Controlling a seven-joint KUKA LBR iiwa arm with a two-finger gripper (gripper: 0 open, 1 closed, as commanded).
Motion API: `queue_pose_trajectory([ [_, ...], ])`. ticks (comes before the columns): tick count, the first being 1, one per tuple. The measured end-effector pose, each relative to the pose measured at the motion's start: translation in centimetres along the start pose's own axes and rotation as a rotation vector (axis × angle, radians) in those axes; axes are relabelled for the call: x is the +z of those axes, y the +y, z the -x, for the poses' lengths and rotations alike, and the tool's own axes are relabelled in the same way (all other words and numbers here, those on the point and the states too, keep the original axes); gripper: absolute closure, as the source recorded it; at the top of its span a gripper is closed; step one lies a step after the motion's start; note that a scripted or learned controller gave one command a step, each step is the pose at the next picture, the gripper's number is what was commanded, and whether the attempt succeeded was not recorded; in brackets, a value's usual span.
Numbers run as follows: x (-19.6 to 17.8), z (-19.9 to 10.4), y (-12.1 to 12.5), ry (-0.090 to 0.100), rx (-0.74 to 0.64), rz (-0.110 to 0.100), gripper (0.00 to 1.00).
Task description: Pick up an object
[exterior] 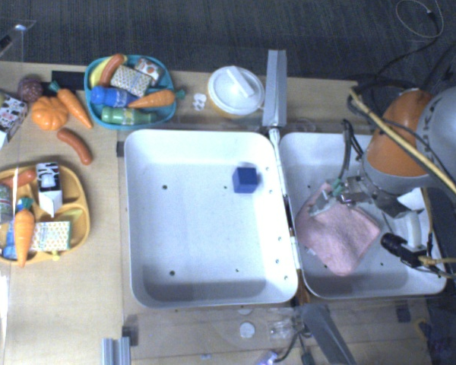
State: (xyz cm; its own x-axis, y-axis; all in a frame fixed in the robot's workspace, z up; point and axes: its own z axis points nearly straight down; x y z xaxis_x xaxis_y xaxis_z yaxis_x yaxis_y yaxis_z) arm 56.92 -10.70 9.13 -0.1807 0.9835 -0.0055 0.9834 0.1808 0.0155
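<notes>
Gripper (336, 194) low over the pink cloth (340, 236) in the right bin (365, 286); grasp unconfirmed.

You have 2 candidates: the pink cloth lying flat in the right bin, its upper left corner right under the gripper, and a blue block (245, 179) alone in the left bin (205, 280), well apart from the arm. From this slant you cannot tell how the gripper's tips stand, nor whether any cloth sits between them. Your main risk, as I judge it, is a pinch that catches only 1 thin edge of fabric: the cloth could slide out on the lift, or drag and bunch against the wall between the 2 bins. A flat cloth also gives little to grip, so a closure may meet bare bin floor.
</notes>
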Motion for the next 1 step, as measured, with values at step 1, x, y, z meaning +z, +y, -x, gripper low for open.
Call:
queue_pose_trajectory([
  [1, 0.21, 1.19, 6.17, 0.000, 0.005, 0.000, 0.00],
])
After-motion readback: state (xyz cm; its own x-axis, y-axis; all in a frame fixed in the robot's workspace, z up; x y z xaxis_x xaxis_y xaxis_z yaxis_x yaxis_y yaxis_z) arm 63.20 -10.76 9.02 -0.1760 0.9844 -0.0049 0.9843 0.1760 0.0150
